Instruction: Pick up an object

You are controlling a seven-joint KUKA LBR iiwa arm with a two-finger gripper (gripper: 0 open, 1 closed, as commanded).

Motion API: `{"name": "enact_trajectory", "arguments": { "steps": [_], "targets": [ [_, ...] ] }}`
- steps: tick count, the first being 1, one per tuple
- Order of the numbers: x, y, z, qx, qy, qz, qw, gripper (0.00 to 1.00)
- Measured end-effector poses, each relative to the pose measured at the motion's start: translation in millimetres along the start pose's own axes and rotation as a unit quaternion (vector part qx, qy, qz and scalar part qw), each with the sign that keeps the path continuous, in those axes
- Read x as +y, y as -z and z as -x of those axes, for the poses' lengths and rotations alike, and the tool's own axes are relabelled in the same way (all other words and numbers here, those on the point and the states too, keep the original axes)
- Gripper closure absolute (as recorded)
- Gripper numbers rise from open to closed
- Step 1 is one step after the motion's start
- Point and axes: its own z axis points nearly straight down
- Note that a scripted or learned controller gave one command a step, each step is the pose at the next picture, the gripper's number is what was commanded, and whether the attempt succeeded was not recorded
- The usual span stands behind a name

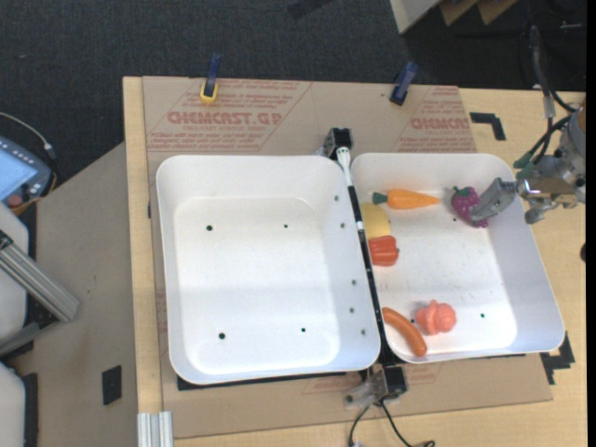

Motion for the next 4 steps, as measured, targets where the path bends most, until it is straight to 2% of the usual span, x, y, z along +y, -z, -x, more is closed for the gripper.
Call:
{"name": "enact_trajectory", "arguments": {
  "steps": [1, 2, 3, 4],
  "targets": [
    [-52, -69, -22, 0.002, 0.0, -0.006, 1.0, 0.0],
    [-48, -199, -54, 0.001, 0.0, 0.001, 1.0, 0.0],
    [76, -89, -99, 0.0, 0.005, 0.011, 0.9999, 0.0],
    [30, 46, -66, -0.002, -0.002, 0.008, 1.0, 0.0]
  ]
}}
